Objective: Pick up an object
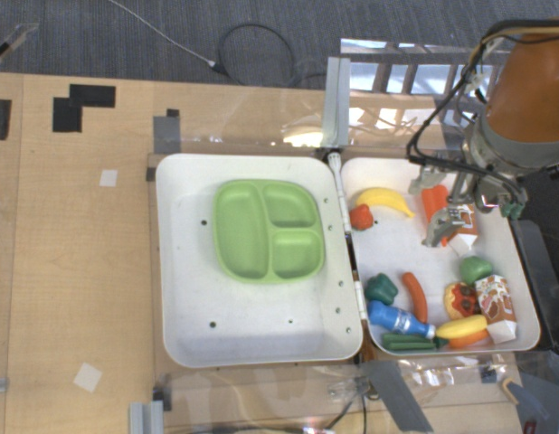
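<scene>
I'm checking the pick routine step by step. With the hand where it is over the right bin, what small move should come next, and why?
Probably a short, straight descent. The hand hangs over the right bin beside the orange carrot-like piece, with nothing visibly between its fingers. The banana lies apart, so lowering onto the orange piece looks least likely to snag neighbours.

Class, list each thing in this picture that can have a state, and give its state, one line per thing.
Green divided plate: flat in the left bin, compartments bare.
Banana: lying loose in the right bin.
Blue bottle: lying on its side.
Red sausage: lying flat, untouched.
Gripper: hovering low over the right bin, next to an orange piece.
</scene>
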Tool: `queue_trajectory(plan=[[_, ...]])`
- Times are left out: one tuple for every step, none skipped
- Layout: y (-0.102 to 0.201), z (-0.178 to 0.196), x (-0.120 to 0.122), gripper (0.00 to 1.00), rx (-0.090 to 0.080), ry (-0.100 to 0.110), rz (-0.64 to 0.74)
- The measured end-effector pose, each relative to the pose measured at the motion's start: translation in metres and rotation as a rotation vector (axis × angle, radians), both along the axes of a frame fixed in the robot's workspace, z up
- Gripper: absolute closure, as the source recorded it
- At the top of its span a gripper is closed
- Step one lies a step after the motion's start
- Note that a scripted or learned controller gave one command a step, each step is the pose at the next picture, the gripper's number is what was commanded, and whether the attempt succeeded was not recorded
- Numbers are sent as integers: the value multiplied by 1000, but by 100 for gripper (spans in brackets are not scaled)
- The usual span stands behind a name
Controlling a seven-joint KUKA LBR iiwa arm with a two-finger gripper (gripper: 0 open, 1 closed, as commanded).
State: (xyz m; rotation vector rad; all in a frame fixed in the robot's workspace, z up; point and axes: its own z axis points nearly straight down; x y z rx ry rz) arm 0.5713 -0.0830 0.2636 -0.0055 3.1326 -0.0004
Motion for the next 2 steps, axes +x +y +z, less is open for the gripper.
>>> queue_trajectory(plan=[[-24, -102, -35, 0, 1, 8, 18], [-16, -173, -40, 0, -3, -10, 101]])
